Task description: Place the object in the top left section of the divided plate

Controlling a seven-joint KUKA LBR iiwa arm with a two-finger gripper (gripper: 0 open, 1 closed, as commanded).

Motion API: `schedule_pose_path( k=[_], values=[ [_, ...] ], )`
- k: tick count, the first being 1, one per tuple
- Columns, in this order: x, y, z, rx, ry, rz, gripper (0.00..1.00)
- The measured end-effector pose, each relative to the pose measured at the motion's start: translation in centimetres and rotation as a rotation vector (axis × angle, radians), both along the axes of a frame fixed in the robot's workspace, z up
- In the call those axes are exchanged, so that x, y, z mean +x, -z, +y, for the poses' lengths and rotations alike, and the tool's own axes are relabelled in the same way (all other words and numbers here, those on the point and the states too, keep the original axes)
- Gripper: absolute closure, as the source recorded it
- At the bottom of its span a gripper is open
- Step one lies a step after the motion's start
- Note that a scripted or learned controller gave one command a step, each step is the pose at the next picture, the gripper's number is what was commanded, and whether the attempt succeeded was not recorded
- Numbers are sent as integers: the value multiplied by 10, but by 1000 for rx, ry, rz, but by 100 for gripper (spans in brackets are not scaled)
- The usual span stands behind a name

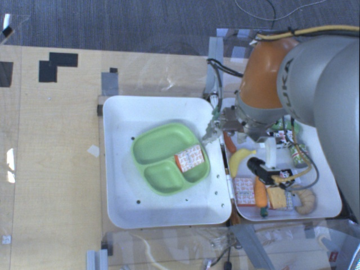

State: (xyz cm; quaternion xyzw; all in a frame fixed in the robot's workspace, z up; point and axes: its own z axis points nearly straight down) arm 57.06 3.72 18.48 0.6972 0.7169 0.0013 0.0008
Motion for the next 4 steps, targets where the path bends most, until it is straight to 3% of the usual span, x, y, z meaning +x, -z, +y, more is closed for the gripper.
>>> schedule_pose_path(
  k=[1,2,3,4],
  values=[
    [-47,0,-90,-1,22,-2,0],
    [-79,-39,-146,-3,-160,-5,0],
    [-77,-50,-146,-5,-162,-12,100],
    [6,-29,-177,-3,-91,-3,100]
  ],
)
